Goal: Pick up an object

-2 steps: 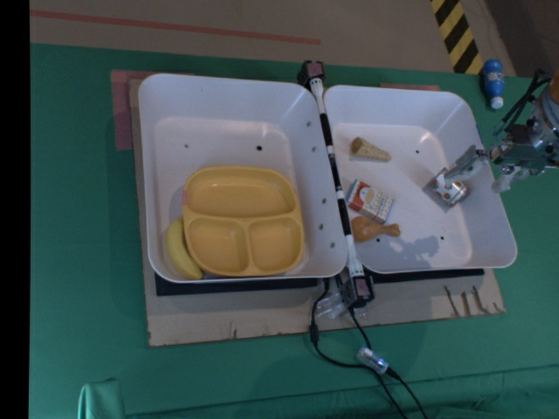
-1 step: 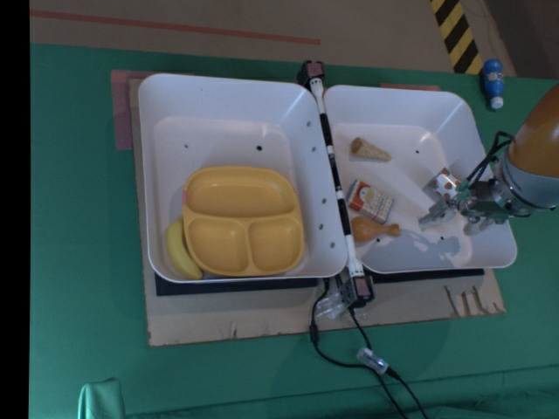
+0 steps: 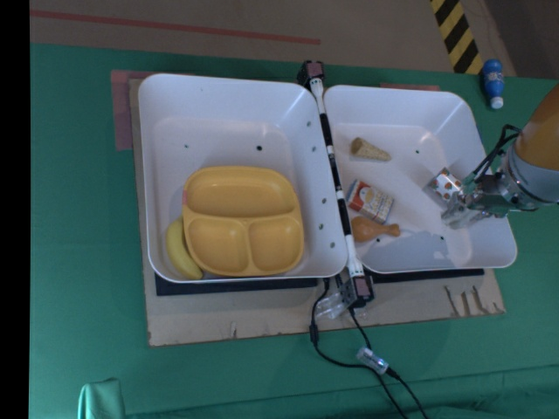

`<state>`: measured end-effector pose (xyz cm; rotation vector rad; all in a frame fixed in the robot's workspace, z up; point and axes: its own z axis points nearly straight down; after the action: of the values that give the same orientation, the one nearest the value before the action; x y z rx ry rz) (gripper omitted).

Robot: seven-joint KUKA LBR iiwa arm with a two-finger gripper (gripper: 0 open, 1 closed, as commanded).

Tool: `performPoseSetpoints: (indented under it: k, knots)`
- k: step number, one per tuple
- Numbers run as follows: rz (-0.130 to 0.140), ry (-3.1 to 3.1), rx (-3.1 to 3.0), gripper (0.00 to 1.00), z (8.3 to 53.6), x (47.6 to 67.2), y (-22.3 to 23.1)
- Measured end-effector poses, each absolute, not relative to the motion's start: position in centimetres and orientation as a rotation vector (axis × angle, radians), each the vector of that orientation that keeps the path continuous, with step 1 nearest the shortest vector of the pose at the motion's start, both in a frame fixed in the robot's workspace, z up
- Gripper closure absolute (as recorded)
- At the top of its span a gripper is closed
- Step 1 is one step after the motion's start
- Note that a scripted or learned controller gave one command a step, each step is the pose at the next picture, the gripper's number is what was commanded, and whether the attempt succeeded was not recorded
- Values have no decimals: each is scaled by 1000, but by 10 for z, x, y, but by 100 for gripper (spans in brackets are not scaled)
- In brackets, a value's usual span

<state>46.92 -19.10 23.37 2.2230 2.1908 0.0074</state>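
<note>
The right white bin (image 3: 410,103) holds several small things. A tan wedge (image 3: 370,150) lies near its back left. A red and white carton (image 3: 370,201) sits left of centre, and an orange drumstick (image 3: 376,230) lies just in front of it. A small silver and orange packet (image 3: 445,184) rests toward the bin's right side. My gripper (image 3: 463,209) hangs over the bin's right part, just right of and in front of that packet, very close to it. Whether they touch is unclear.
The left white bin (image 3: 218,103) carries a yellow divided plate (image 3: 244,219) with a banana (image 3: 180,250) at its left edge. A blue bottle (image 3: 493,82) stands on the green bench at the back right. Cables (image 3: 349,321) trail from the front of the bins.
</note>
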Motion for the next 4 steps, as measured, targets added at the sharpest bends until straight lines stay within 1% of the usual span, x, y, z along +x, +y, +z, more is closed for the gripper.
performPoseSetpoints:
  k: [1, 2, 3, 4]
  knots:
    - [14, 2201, 2211, 100, 188, 567, -189]
    - [33, 2224, 2213, 0, 190, 569, -178]
    - [18, 2201, 2209, 0, 188, 602, -110]
    - [24, 2184, 2205, 100, 205, 605, -115]
